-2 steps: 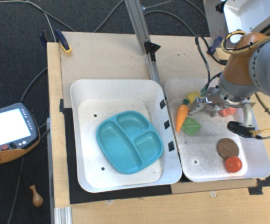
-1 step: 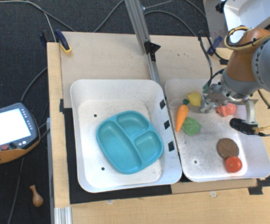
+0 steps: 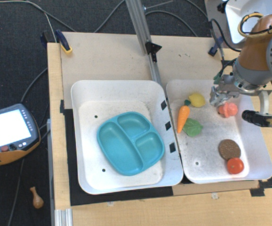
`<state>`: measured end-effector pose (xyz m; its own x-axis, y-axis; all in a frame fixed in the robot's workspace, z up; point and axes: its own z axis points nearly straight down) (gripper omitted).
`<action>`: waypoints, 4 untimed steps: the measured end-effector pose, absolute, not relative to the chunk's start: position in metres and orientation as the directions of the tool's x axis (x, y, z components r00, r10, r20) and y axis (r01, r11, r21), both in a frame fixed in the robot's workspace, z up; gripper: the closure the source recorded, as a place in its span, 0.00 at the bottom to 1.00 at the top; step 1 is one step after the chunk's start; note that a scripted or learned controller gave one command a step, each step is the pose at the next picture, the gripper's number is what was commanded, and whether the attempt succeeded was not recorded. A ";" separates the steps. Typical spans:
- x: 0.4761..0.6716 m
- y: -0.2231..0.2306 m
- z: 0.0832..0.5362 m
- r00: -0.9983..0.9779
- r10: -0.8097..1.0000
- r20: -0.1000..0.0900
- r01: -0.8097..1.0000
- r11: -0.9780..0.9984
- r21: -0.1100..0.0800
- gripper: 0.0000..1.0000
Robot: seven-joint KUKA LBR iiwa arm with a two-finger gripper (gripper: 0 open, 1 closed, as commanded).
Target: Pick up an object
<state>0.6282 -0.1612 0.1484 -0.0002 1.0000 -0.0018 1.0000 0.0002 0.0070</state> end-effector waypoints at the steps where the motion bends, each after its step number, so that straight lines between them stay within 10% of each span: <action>1: 0.628 -0.157 0.193 -0.002 1.000 -0.001 1.000 0.002 0.007 1.00; 4: 0.601 -0.043 0.244 -0.006 1.000 0.004 1.000 0.006 -0.001 1.00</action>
